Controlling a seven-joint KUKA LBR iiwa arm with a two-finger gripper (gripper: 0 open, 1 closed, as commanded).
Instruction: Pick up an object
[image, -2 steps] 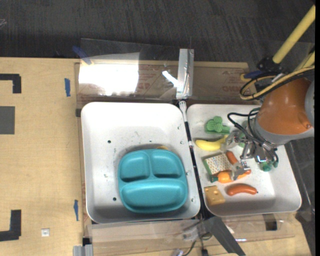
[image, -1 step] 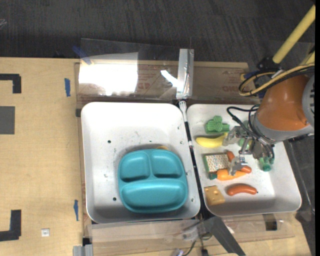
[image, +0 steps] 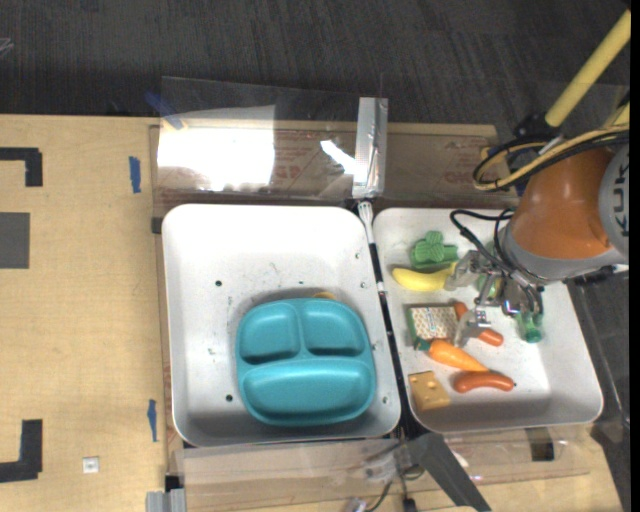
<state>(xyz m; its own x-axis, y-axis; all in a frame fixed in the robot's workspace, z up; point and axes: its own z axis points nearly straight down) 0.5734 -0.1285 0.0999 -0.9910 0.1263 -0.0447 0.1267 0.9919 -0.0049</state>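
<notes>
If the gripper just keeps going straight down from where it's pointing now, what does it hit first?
Most likely the carrot: the gripper hangs in the right bin, just above the carrot's upper end, with the patterned square block right beside it. Depth is hard to judge from this slanted view, so it may graze either.

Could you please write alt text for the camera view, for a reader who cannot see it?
A grey arm's two-finger gripper hangs over the right white bin, among small toy foods: a yellow banana, an orange carrot and a green leafy piece. The left white bin holds an upturned teal plastic divided tray.
</notes>
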